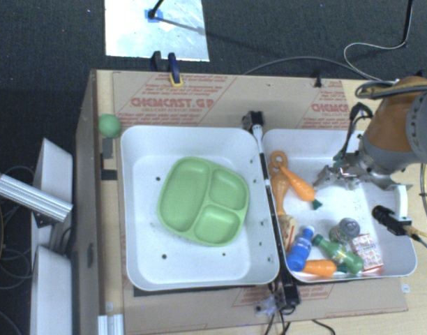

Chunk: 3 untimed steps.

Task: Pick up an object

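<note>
My gripper [337,175] hangs low over the right bin [409,257], its spread unclear, carrot [298,182] just left of it, likely my target.

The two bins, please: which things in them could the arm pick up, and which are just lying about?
Pickable, right bin:
orange carrot
blue bottle
green bottle
small can
red-and-white packet

Lying about:
green divided tray, left bin
green ball on the bench

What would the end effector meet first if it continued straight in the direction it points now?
Probably the orange carrot toy. The end effector points toward the picture's left, low over the right bin, and the carrot's green tip lies closest. Its height is unclear, so it might pass above.
</note>
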Tool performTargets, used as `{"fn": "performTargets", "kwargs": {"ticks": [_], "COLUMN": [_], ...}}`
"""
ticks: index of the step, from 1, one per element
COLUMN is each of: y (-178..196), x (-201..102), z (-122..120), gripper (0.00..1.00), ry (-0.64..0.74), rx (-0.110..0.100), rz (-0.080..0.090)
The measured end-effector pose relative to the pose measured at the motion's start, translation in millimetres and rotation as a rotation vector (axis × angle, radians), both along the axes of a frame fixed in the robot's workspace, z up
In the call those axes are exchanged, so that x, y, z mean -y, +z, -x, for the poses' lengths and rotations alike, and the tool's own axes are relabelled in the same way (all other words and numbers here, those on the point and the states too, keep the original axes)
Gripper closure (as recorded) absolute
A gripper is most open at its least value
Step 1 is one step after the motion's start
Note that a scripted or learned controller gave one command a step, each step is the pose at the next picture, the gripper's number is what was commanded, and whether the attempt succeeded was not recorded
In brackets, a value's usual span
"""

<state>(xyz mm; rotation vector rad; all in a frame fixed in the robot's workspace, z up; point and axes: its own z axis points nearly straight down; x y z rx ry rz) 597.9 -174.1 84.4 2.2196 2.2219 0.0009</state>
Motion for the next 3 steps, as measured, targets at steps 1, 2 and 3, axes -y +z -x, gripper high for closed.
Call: {"fn": "performTargets", "kwargs": {"ticks": [1,2,3], "y": [1,0,1], "x": [-50,-25,-11], "z": [-60,13,-70], "gripper": [0.0,0.0,0.0], "ry": [0.004,-0.001,0.003], "rx": [0.003,-0.001,0.003], "rz": [-0.001,0.001,0.001]}}
